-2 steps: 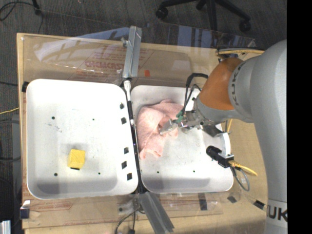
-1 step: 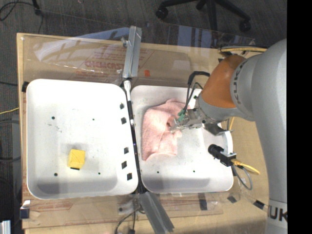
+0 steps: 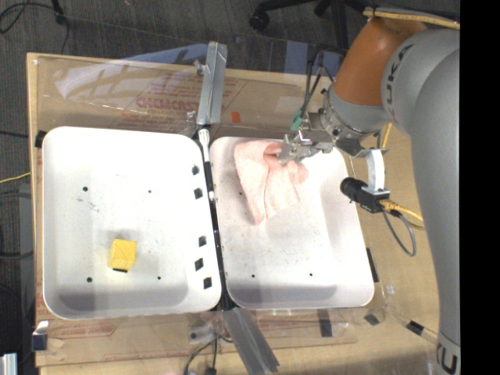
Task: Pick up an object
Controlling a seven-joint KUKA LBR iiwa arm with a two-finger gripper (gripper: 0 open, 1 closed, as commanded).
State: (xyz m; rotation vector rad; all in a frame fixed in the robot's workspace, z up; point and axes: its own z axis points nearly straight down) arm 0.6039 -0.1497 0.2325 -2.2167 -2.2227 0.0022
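Sitting on a dark floor [image 3: 117,14] is a brown wooden surface [image 3: 406,272] with a clear plastic sheet [image 3: 125,92] over its back part. A black chair base [image 3: 328,2] stands behind it. Two white bins lie side by side. The big grey arm [image 3: 426,170] with its orange band [image 3: 367,61] comes in from the right and bends down over the back of the right bin [image 3: 344,280]. A pink cloth [image 3: 266,182] lies bunched in that bin, near the back. The end effector [image 3: 301,148] is touching the top edge of the cloth, and I cannot tell if it is grasping it. A small yellow block [image 3: 123,255] lies in the left bin [image 3: 62,209], near the front.
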